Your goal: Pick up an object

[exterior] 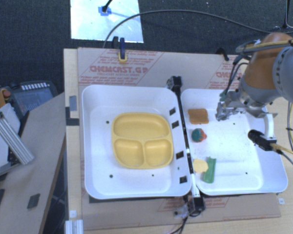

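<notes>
Green block (209,170) and yellow piece (200,165) well below gripper (223,112); gripper state unreadable; brown toast (198,115) just beside, could get nudged aside.

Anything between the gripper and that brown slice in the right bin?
No. In the camera view, bare white bin floor separates the gripper from the brown slice.

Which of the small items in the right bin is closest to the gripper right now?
The flat brown piece, at the bin's upper left, just left of the gripper. The red-green ball, yellow piece and green stick lie lower down.
</notes>
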{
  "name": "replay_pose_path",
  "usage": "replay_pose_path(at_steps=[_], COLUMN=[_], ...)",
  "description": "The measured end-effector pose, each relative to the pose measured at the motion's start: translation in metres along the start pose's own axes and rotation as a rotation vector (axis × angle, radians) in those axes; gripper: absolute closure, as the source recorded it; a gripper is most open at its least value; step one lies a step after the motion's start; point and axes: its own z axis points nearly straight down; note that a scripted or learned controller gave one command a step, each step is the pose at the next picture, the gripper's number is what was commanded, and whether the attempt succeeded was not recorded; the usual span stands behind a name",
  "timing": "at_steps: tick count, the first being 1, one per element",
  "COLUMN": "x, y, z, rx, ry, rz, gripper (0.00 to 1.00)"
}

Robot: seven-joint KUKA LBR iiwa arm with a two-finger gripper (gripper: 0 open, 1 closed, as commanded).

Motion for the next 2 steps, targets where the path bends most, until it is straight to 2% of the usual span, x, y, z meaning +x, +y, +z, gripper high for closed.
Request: replay_pose_path(at_steps=[2], x=[-0.007], y=[0.018], z=[-0.115], rx=[-0.004], ry=[-0.001], rz=[-0.005], gripper=[1.00])
